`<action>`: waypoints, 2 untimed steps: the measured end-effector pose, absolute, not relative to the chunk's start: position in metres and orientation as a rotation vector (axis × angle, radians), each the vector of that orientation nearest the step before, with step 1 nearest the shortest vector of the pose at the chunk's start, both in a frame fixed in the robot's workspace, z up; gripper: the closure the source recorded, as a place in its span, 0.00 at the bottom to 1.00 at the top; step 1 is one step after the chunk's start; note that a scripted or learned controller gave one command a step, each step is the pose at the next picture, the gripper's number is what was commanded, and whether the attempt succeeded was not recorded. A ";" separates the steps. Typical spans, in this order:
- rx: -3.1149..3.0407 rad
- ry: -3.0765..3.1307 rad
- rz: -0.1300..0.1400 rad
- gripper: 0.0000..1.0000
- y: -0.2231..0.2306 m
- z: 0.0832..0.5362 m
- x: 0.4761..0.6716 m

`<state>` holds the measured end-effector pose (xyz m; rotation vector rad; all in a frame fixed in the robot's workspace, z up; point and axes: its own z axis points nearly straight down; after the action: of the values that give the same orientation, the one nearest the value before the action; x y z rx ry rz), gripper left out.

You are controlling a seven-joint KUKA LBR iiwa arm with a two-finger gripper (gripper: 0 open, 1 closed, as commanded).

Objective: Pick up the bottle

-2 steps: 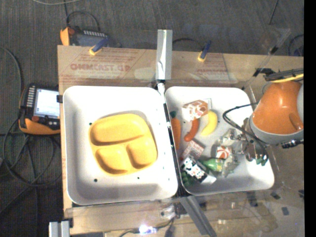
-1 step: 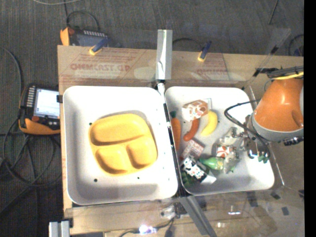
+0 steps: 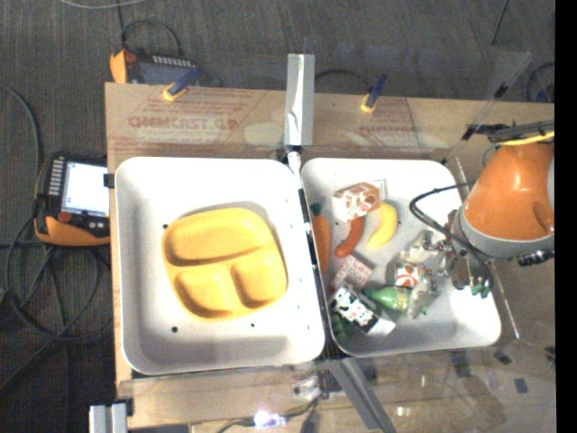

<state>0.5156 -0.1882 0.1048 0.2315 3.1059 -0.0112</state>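
Gripper [image 3: 431, 276] sits low over the right bin [image 3: 469, 327]; I can't tell its state. I judge the green bottle [image 3: 389, 298] light and slippery, best taken mid-body.

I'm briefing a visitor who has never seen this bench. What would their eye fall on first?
Most likely the bright yellow divided tray, lying alone in the left bin. Next the arm's orange band at the right edge, above the gripper lowered into the right bin. There a clutter of small things lies, among them a yellow banana and a green bottle.
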 end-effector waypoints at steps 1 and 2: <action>-0.136 3.115 -0.016 0.00 -0.169 0.093 0.495; -0.529 3.092 0.002 0.00 -0.150 0.239 0.506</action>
<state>0.5064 -0.1498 0.2394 -0.5286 3.0919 0.0018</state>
